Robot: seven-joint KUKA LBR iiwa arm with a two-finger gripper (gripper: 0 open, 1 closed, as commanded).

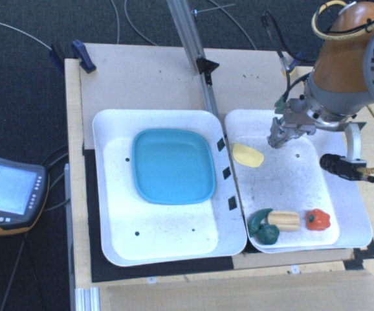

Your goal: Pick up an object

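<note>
In the right bin (342, 193), a pale yellow object (247, 155) lies near the left wall. Along the bin's front edge sit a dark green object (263, 227), a tan block (284, 221) and a red pepper-like object (317, 219). My gripper (277, 139) hangs over the back of the right bin, a short way to the right of the yellow object and apart from it. Nothing shows between its tips.
The left bin (109, 173) holds a blue square plate (174, 166). A metal pole (190, 28) slants up from between the bins. A black cylinder (339, 164) juts off the arm over the right bin. A teach pendant (9, 193) lies left of the bench.
</note>
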